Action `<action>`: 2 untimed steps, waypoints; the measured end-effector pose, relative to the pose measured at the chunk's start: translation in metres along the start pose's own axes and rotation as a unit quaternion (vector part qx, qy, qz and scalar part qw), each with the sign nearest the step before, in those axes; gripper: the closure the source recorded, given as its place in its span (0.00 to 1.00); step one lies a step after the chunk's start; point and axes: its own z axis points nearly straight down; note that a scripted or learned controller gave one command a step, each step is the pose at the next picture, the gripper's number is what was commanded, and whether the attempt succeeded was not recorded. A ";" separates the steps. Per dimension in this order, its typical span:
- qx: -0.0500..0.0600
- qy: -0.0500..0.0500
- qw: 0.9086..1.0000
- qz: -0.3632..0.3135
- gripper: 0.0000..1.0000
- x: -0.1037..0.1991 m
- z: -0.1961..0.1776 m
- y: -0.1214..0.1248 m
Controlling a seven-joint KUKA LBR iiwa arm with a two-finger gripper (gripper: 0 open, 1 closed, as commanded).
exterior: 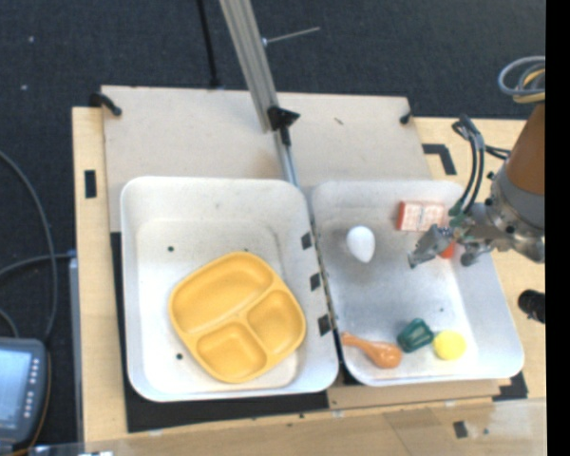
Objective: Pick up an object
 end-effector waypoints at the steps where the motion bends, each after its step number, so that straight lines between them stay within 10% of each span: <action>1: 0.000 0.000 1.000 0.001 0.00 0.000 0.000 0.000; 2: 0.003 -0.001 1.000 0.002 0.00 -0.006 0.062 -0.002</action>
